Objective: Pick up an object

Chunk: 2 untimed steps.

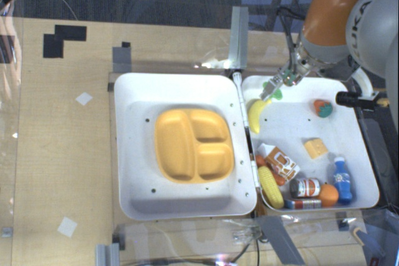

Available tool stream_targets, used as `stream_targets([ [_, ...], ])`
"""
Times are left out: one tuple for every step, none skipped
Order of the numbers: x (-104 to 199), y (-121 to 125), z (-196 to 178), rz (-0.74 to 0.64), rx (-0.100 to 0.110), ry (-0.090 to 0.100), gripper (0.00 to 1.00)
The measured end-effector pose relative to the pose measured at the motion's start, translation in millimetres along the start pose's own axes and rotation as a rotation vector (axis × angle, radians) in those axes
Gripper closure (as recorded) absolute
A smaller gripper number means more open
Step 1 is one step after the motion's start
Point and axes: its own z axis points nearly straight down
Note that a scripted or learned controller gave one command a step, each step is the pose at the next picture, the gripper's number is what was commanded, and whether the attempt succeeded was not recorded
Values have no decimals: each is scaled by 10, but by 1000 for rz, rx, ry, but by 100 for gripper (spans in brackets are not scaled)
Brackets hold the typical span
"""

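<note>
Near edge of the right bin (368,193) held a clutter: corn cob (270,186), snack packet (280,163), can (305,187), orange (328,194), blue bottle (341,179). Left bin (128,134) held a yellow divided tray (193,144). Mid-bin sat a cheese wedge (316,147); farther, a banana (255,115) against the left wall. The gripper (274,89) hung at the far left corner, just above the banana's far end. Jaw state: cannot tell. Likely the approach step; next, lower onto the banana and close.

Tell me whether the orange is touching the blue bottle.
Touching, as far as the camera view shows: the orange sits against the blue bottle's lower end at the right bin's near edge, with no white floor between them.
</note>
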Motion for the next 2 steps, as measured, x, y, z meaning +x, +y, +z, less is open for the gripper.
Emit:
stream_targets([
  [-8,6,-101,-5,-2,-3,100],
  [-13,34,-232,-11,-8,-10,100],
])
